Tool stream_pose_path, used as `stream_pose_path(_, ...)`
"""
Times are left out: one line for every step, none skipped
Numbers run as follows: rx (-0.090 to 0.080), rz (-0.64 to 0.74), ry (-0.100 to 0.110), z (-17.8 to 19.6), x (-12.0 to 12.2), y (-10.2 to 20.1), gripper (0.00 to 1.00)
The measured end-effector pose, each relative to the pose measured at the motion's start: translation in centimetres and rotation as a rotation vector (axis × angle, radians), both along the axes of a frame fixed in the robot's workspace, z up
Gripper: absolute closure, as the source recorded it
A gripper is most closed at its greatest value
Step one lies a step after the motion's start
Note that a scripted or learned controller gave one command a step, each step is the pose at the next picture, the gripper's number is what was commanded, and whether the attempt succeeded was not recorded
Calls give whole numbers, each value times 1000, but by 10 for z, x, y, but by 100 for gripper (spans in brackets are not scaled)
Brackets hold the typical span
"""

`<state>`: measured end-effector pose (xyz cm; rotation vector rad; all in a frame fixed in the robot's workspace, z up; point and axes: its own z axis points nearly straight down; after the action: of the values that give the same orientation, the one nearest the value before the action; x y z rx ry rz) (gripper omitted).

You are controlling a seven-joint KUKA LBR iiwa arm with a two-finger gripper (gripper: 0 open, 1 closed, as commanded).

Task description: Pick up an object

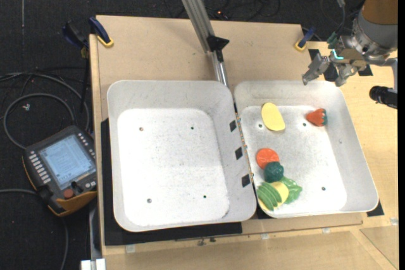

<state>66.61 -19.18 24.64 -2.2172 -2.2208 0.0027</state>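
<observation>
Surface [158, 50] of pale wood bearing two shallow white bins, with the right bin [354, 155] taken as landmark. Inside it lie five small toys: a yellow oval piece [273, 117] toward its far left, a red piece [316, 117] near its far wall, an orange ball [267, 157] at its left side, a dark green piece [273, 171] touching the ball on the near side, and a yellow-green cluster [277, 193] by its near left corner. The left bin [126, 98] lies just beside it. The arm enters above its far right corner, and the tool [328, 68] hangs over that far rim, nothing between its fingers, which appear spread apart. The red piece lies closest to the tool and well apart from the other toys, so it is judged the easiest target. It looks light, rigid and smooth, likely plastic, hence apt to slip; a hold across its widest middle seems best.
</observation>
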Motion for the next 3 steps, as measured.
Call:
stream_pose_path(-2, 2, -3, 3, 1, 0, 0)
stream_pose_path(-1, -1, 2, -60, -4, 5, 0)
stream_pose_path(-1, 2, 1, -108, -4, 14, 0)
